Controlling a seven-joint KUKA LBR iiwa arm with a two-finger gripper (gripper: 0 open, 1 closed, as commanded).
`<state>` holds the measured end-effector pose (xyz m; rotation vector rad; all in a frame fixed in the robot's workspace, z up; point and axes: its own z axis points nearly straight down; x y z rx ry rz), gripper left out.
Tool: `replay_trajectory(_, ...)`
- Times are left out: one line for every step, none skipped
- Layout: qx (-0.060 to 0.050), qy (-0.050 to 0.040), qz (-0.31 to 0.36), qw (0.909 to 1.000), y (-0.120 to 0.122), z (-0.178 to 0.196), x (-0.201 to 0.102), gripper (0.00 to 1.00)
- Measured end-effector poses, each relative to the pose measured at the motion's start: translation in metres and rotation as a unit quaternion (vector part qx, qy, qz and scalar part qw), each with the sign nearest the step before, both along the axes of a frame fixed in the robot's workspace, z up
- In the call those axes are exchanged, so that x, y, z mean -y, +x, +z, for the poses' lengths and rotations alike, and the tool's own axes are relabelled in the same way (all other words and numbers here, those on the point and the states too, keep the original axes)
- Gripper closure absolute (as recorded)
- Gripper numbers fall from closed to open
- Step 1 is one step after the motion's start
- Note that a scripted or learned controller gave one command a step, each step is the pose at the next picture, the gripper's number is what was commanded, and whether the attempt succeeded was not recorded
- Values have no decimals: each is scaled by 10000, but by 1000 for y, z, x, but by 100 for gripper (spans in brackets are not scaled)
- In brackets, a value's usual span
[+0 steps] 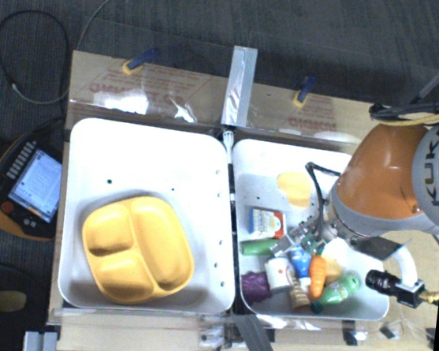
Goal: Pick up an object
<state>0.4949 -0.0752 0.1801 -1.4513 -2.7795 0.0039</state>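
My orange wrist band (382,179) covers the right bin's (262,185) far right corner and part of the yellow disc (296,186) beside me. My gripper (310,236) is buried in clutter below the wrist; finger state unreadable. Arm runs off the right edge. Small items under me overlap, too small to identify.

A yellow divided tray (137,247) lies in the left white bin (96,148), well left of the fingers. A teach pendant (24,186) with a lit screen sits on the dark floor, farther left. Two blue-and-yellow clamps (141,60) (302,93) grip the cardboard backing (174,90), above the fingers.
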Motion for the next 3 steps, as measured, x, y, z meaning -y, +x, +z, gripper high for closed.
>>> replay_trajectory(9, -12, -1034, 9946, 58, 52, -12, 100)
replay_trajectory(7, -12, -1035, 9946, 57, 52, -12, 0)
replay_trajectory(32, -10, -1615, 9869, 49, -88, 23, 0)
